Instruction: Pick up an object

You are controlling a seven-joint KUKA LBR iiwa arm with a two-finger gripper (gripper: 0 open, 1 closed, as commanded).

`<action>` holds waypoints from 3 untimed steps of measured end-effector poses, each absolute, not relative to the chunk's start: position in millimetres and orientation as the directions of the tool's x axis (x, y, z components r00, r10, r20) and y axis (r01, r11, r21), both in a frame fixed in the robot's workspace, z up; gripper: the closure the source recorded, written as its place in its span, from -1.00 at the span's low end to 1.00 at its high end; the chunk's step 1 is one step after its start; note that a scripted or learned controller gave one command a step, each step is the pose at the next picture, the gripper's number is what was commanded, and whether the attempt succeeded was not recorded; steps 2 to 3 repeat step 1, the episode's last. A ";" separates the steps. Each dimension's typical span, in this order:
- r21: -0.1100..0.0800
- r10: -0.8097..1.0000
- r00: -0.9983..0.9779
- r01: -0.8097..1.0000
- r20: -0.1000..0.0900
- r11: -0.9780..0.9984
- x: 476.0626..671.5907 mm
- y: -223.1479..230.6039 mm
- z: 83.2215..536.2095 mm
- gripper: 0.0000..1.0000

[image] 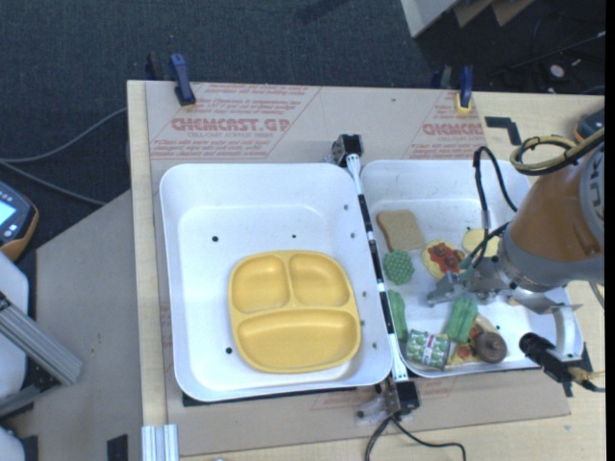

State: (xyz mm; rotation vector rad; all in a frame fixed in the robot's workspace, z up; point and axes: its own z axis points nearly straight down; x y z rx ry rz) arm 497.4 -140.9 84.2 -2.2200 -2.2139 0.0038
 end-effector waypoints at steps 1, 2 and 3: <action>0.006 1.000 -0.005 1.000 -0.002 0.005 559.7 -114.6 84.7 -1.00; 0.006 1.000 -0.005 1.000 -0.002 0.005 559.7 -114.6 84.7 -1.00; 0.006 1.000 -0.005 1.000 -0.002 0.005 559.7 -114.6 84.7 -1.00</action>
